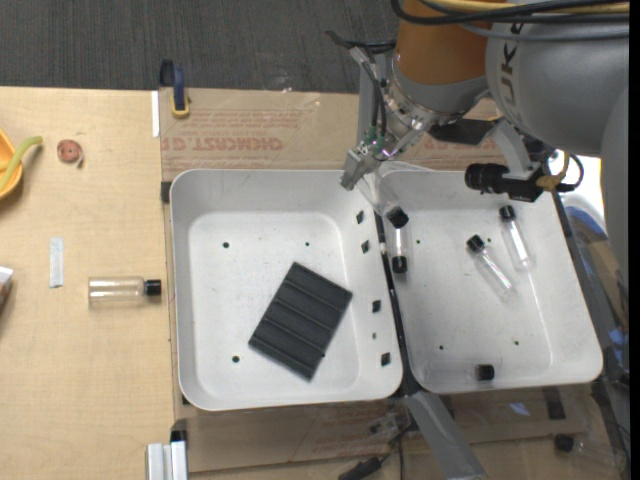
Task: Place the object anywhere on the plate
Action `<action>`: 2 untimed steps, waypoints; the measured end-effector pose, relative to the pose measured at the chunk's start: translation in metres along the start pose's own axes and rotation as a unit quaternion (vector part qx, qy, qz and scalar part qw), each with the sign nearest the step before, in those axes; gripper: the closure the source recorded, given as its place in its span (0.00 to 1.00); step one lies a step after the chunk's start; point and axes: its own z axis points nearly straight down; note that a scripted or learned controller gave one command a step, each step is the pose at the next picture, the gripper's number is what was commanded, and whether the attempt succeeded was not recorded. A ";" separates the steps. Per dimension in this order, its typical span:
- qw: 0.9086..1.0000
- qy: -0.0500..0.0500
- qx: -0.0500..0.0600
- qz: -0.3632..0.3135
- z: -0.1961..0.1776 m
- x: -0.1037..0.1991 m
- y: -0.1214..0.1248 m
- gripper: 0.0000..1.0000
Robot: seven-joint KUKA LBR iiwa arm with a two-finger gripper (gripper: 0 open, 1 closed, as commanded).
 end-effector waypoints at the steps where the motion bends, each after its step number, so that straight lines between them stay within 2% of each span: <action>1: 0.991 0.000 0.000 -0.131 0.022 0.101 0.091 1.00; 2: 0.991 0.000 0.000 -0.131 0.022 0.101 0.091 0.00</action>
